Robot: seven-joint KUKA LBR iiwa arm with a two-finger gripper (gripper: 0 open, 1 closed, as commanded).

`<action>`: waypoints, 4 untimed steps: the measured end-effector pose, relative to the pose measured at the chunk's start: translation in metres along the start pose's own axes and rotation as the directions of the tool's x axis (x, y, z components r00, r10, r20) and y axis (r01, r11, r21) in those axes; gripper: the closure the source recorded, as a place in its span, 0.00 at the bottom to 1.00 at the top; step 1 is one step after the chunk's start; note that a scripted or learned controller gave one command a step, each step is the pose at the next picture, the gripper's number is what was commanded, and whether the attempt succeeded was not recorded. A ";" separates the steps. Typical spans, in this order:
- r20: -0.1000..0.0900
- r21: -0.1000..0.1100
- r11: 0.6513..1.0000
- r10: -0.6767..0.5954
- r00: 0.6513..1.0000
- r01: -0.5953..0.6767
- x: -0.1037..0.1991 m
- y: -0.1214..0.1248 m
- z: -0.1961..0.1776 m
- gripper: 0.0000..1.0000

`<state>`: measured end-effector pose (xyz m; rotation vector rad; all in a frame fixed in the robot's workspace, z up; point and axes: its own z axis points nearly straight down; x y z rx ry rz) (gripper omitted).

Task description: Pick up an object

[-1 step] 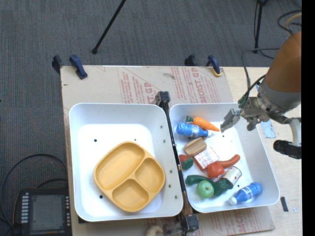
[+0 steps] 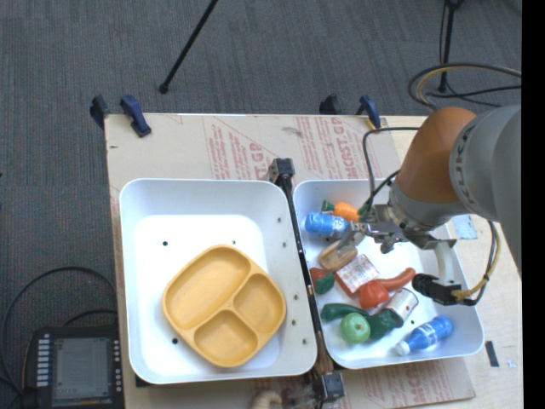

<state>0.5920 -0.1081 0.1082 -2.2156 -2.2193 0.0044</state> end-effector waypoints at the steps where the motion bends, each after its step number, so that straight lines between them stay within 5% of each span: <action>1: 0.000 -0.007 1.000 -0.001 1.000 0.001 0.028 0.022 0.019 0.00; 2: 0.002 -0.005 1.000 0.001 1.000 -0.001 -0.038 0.052 0.020 0.00; 3: -0.001 -0.001 1.000 -0.002 1.000 0.002 -0.038 0.053 0.009 1.00; 4: 0.001 -0.005 1.000 -0.002 1.000 0.002 -0.001 0.015 -0.084 1.00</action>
